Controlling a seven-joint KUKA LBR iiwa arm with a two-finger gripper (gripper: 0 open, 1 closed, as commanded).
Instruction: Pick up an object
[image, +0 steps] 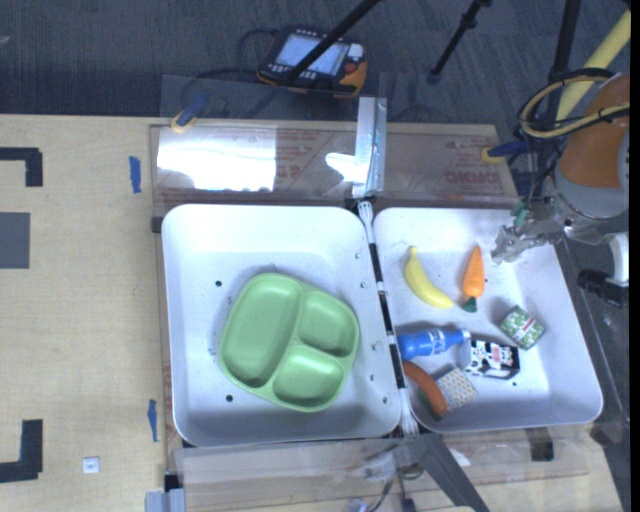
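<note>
Grey arm with orange band enters from the right at the far side, wrist angled down and left. Its hand (507, 243) sits low over the far right corner of the right white bin (570, 400), tips pointing left toward the bin floor. Cannot tell how far the hand is spread; nothing visible between its tips.

Nearest thing to the hand: small orange carrot-shaped toy (472, 273), lying roughly upright in the view, green end toward the near side, just left of and below the hand, apart from it. Beside it on the left, a yellow toy banana (426, 279), curved, not touching the carrot.

Nearer in the same bin: green-and-white small box (522, 326) at right; blue-and-white bottle (432, 342) lying on its side by the left wall; black-and-white flat packet (494, 359); orange-red sausage-shaped toy (426, 389) touching a tan mesh-patterned piece (458, 388).

Left white bin (190, 240) holds a light green three-compartment plastic tray (288, 340)
</note>
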